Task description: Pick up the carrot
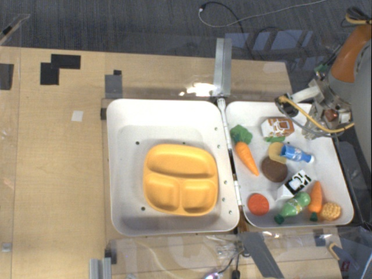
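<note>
While tapered, carrot looks smooth, plastic.

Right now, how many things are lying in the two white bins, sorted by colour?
Orange or red: 4, namely the yellow-orange tray, carrot, second carrot and tomato
Green: 2, namely broccoli and bottle
Blue: 1, a small bottle
Brown or tan: 3
Black-and-white: 1
Total: 11

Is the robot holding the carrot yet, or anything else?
No. The carrot lies in the right bin near its left wall, below the broccoli. The gripper is over the bin's upper right, nothing seen in it.
</note>
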Available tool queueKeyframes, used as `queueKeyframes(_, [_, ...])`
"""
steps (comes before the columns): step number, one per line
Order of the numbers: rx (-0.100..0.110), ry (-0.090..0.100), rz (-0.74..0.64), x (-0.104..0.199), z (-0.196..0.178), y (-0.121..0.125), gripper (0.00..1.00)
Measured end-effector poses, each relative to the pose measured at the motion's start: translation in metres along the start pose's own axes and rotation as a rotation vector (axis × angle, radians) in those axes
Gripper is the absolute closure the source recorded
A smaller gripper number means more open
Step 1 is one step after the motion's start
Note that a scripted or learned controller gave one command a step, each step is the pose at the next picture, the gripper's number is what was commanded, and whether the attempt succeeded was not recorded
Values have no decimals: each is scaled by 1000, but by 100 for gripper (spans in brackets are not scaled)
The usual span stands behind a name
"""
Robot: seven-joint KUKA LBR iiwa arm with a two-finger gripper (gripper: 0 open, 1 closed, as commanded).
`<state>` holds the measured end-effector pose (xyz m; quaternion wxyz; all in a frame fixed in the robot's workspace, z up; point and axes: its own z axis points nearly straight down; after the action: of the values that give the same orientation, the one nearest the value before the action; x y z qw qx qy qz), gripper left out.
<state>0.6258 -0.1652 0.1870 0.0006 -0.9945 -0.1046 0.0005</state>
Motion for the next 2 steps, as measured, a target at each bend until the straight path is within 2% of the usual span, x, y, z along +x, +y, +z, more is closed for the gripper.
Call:
queueKeyframes(1, [-3,8,-11,-31,99,35,100])
queueKeyframes(2, [-1,7,-15,-29,91,34,100])
